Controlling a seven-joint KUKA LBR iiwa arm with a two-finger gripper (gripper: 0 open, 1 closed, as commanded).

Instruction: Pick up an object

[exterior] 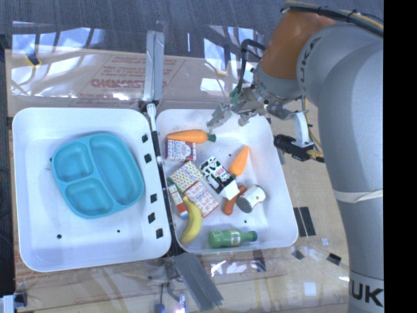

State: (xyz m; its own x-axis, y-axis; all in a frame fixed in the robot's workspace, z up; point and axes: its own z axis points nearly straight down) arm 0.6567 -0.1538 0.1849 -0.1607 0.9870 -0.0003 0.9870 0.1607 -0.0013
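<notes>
My gripper (229, 117) hangs over the far edge of the right bin (279, 194), open, with nothing between its fingers. Just below and left of it lies an orange carrot (189, 136) with a green tip. A second carrot (239, 160) lies further toward the front. Also in the bin are a small red and white box (180, 150), a cow-patterned box (214, 169), two patterned cartons (194, 186), a banana (191, 220), a green bottle (231, 238) and a small can (251, 199).
The left bin (32, 233) holds a blue divided plate (98, 173). A metal divider post (154, 67) stands between the bins at the back. The arm's grey body (345, 109) takes up the right side.
</notes>
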